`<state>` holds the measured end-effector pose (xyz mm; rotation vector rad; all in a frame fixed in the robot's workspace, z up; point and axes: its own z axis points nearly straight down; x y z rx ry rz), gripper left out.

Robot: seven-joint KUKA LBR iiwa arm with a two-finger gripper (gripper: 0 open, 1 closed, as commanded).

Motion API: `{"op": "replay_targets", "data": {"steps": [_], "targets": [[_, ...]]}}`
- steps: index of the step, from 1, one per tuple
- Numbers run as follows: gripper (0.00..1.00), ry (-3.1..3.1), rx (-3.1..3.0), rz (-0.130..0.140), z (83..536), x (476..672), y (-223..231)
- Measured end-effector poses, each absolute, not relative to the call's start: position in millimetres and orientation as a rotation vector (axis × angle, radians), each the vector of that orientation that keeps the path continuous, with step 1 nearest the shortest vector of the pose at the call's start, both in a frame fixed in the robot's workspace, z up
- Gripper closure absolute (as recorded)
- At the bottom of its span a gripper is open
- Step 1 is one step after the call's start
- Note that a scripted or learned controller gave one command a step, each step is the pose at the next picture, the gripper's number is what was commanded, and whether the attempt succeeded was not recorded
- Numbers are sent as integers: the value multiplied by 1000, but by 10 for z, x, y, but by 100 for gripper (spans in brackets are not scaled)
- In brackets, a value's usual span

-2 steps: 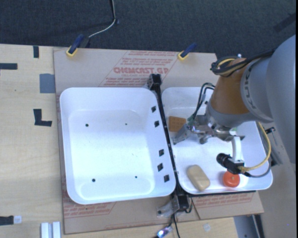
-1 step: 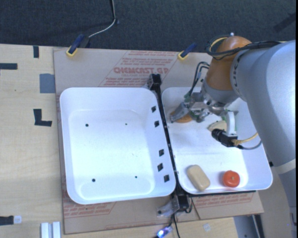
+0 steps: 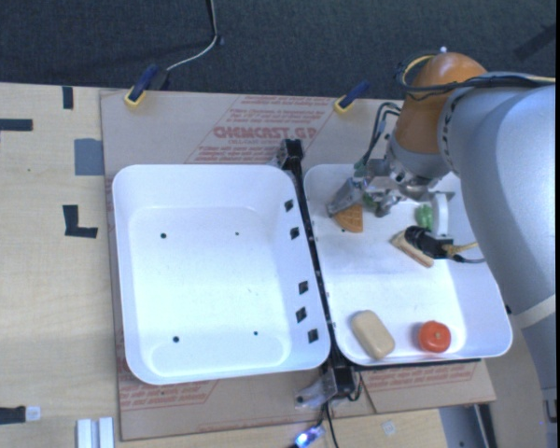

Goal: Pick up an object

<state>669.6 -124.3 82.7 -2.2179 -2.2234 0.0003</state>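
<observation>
**Gripper [image 3: 351, 203] over orange-tan wedge [image 3: 353, 220] in right bin [image 3: 392, 283]**

In your camera view, the gripper sits low at the right bin's far left corner, by the divider. The wedge lies right at its tip. You cannot tell whether the claw is spread or closed. A tan oblong block [image 3: 372, 333] and a red round piece [image 3: 434, 336] lie near the front rim.

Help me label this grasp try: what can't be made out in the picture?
Orange wedge: camera view, its top lies under the pincer, so contact is unclear.
Green thing: camera view, largely hidden by the wrist of the arm; shape unreadable.
Right bin: camera view, its right wall is covered by the arm.
</observation>
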Motion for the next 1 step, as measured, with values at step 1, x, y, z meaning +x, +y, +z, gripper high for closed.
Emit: {"op": "replay_targets", "data": {"steps": [1], "targets": [[100,-2222,-2215,7,889,6681,-1239]]}}
